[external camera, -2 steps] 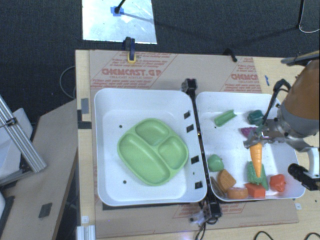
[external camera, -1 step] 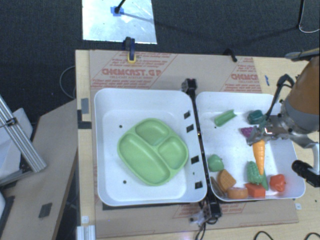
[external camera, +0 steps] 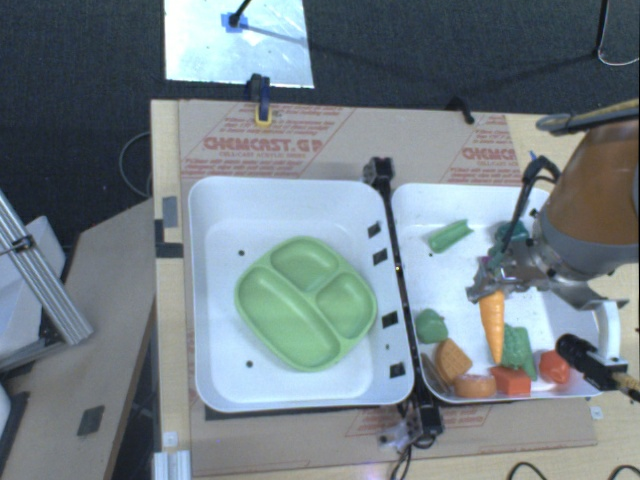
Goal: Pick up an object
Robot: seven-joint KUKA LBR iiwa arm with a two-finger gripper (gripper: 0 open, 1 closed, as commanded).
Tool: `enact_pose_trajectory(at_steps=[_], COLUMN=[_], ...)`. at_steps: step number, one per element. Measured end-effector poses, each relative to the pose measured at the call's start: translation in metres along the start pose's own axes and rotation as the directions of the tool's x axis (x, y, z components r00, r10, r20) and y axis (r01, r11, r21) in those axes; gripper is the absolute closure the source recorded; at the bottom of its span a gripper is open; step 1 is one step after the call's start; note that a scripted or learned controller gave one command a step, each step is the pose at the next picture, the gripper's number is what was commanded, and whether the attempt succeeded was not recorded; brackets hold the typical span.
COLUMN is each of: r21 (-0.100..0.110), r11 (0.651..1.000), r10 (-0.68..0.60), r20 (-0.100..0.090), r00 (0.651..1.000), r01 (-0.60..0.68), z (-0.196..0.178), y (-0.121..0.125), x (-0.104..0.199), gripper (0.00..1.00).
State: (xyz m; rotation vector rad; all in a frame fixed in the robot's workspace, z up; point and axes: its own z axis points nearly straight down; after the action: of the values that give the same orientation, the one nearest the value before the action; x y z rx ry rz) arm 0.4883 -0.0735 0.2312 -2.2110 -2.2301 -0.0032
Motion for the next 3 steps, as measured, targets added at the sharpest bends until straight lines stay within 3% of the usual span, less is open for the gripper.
enact_pose_trajectory(at_steps=[1, 2, 3], r21=[0.001, -0.003, 0.001], r11=[1.000, 1.000, 1.000], r10=[0.002, 0.003, 0.003], r20=[0.001, 0.003, 0.002], r00=[1.000, 1.000, 1.000], r01=[-0.002, -0.003, -0.003], z=[0.017, -0.004, 0.011], y=[0.004, 0.004, 0.008], x=[0.021, 0.017, 0.024], gripper=[1.00, 1.00, 1.00])
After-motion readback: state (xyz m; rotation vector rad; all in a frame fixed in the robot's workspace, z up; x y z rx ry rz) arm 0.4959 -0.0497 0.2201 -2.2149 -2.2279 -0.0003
